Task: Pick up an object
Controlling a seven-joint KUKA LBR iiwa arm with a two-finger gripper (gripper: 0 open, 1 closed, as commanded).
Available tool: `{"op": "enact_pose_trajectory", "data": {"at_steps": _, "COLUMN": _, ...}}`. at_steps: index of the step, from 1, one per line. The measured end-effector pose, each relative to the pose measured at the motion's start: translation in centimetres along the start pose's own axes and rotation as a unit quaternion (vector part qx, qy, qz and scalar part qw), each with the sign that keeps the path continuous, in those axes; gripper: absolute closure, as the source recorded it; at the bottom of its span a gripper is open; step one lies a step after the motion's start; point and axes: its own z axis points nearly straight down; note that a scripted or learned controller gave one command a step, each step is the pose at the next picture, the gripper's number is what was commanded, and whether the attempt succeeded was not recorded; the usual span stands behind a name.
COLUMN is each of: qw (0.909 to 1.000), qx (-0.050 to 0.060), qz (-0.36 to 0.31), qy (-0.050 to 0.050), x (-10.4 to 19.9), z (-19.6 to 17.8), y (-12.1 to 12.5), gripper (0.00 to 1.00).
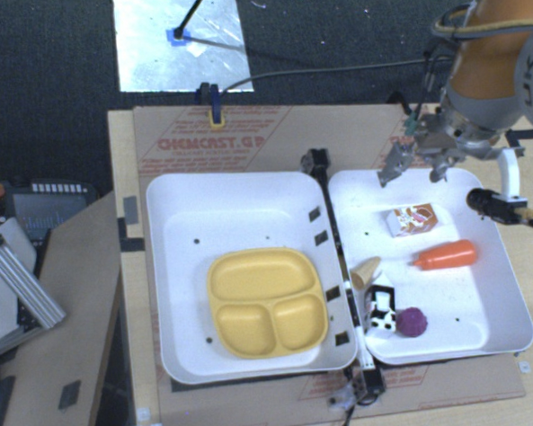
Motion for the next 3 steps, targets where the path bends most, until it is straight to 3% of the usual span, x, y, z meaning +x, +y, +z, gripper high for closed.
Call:
{"op": "enact_pose_trajectory", "data": {"at_steps": 1, "qw": 1.0, "qx": -0.006, "qz": -0.001, "qy": -0.001, "x": 0.0, "z": -0.7, "y": 0.2, "gripper": 0.0}}
{"op": "enact_pose_trajectory", "data": {"at_steps": 3, "qw": 1.0, "qx": -0.005, "qz": 0.001, "qy": 0.0, "x": -1.0, "z": 8.5, "y": -0.1, "gripper": 0.0}}
